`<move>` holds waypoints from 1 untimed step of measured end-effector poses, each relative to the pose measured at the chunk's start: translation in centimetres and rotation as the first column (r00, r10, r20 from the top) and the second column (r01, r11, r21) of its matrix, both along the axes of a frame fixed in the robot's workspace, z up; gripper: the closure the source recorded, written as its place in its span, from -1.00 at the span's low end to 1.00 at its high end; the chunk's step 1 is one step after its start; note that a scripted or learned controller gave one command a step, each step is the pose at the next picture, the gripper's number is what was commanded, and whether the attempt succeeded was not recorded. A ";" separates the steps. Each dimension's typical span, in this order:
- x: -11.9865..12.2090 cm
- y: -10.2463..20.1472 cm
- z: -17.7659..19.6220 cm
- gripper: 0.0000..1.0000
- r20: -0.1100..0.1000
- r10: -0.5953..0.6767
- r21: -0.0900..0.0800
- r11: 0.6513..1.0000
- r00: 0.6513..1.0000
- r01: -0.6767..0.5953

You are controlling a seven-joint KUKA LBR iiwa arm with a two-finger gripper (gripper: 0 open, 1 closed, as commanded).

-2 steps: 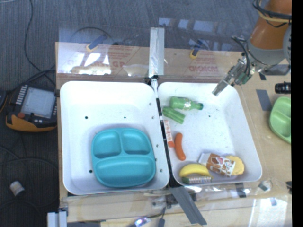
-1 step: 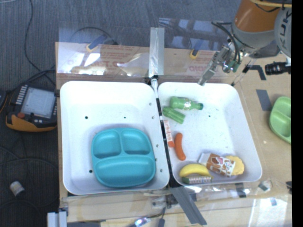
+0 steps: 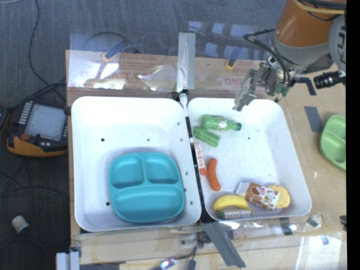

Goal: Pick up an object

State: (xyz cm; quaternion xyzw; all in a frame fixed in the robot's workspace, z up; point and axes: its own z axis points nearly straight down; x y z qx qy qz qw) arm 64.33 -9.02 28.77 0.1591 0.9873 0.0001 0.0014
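Robot lab: taped bench (image 3: pixel 140 69), loose cables (image 3: pixel 34 4), teach pendant (image 3: pixel 39 128) on floor

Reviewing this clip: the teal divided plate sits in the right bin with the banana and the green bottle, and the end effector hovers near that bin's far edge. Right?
Not quite. The camera view shows the teal divided plate in the left bin. The banana and green bottle lie in the right bin, with the end effector near its far edge.
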 end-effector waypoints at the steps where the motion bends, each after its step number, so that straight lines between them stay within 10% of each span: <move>1: -3.4 0.7 -5.4 1.00 -0.002 -0.104 0.003 0.995 0.995 0.104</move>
